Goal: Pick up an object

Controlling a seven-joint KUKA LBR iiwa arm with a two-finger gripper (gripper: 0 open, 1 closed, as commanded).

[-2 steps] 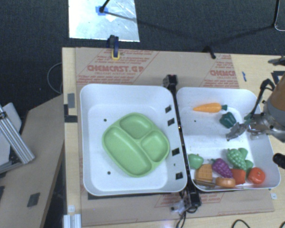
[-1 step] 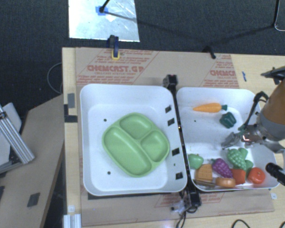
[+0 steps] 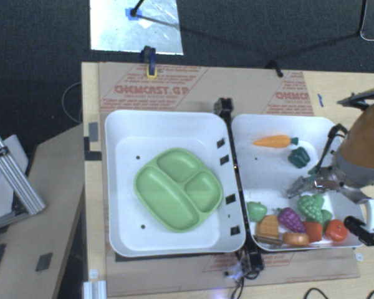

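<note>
Two white bins sit side by side: the left bin [image 3: 121, 185] and the right bin [image 3: 268, 167]. The left holds one green divided plate [image 3: 177, 189], with three compartments. The right holds toy foods: one carrot [image 3: 273, 142], one dark green pepper [image 3: 298, 157], one purple grape bunch [image 3: 291, 218], one green grape bunch [image 3: 310, 207], one tomato [image 3: 336, 230] (the rest of the heap is too jumbled to count).

Robot arm [image 3: 361, 151]: rounded orange band above a grey wrist section. A thin black cable [image 3: 328, 147] runs alongside. Metallic silver two-finger gripper [image 3: 305, 185] assembly below; a white bracket with black tip [image 3: 366, 224] adjoins.
</note>
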